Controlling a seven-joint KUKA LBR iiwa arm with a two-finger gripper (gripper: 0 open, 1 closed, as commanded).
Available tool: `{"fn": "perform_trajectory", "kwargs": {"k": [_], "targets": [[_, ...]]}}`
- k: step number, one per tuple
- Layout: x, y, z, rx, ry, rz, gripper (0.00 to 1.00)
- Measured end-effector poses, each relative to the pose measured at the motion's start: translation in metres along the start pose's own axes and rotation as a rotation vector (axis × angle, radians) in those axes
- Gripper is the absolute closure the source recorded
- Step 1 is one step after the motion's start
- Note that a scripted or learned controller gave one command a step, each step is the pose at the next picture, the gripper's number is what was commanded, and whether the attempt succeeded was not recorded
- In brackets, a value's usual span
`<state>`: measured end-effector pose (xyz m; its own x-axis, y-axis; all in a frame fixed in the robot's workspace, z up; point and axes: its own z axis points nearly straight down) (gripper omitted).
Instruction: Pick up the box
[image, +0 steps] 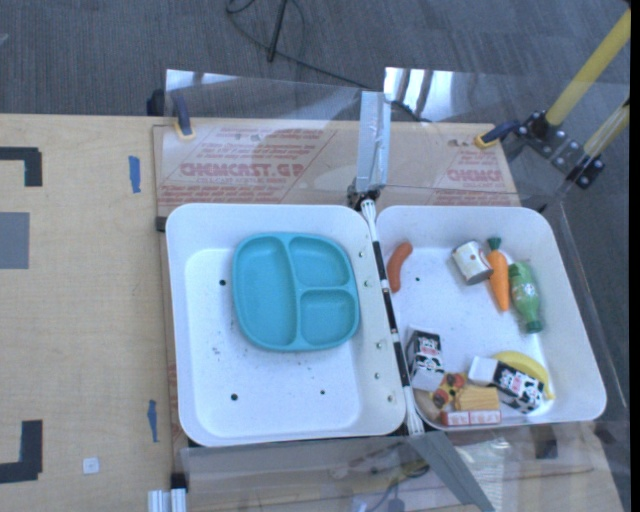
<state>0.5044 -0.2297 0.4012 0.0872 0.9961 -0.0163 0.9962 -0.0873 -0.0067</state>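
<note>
Jaws of the gripper come first, and you cannot tell from this view whether they are released, clenched or grasping anything.

You have two shallow white plastic bins side by side on the bench. The left white bin (190, 330) holds a teal plastic plate with three compartments (296, 291), lying flat towards the bin's far half.

The right white bin (578, 300) holds everything else. Your likeliest target, a small black-and-white printed carton box (427, 353), sits near the bin's left wall, towards the near edge. A second black-and-white printed carton (521, 386) lies in the near right corner, touching a yellow plastic banana (530, 366) on its far side and a small white block (483, 371) on its left. Between the two cartons, against the near wall, you see a flat yellow box with a red edge (474, 400), just beside a cluster of small red and yellow toy pieces (448, 390) too small to identify. You cannot tell which of these boxes the task means.

Further back, an orange-red plastic sausage (399, 266) lies close to the left wall. A grey-and-white squat container (468, 262) sits just beside an orange plastic carrot with a green top (498, 280), and a green plastic bottle (525, 296) lies touching the carrot's right side.
</note>
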Motion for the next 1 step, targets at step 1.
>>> {"fn": "perform_trajectory", "kwargs": {"k": [1], "targets": [[-0.0011,0.0020,-0.0083,0.000,-0.003,0.000,1.00]]}}
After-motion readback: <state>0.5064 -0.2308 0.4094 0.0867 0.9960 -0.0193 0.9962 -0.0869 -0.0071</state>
